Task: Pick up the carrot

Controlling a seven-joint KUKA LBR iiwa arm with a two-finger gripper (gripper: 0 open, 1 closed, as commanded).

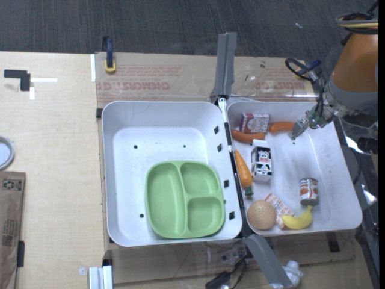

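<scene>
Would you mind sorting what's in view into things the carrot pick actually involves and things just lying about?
Job:
carrot, by the right bin's left wall
end effector, over that bin's back
right bin

Lying about:
green tray in the left bin
banana
can
milk carton
pink box
round tan item

Pale bench, two white bins side by side, tape roll

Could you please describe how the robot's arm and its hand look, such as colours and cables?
The arm has a broad orange band with grey parts above and below it. Dark cables loop beside the wrist. The hand is small, metallic grey and slender.
</scene>
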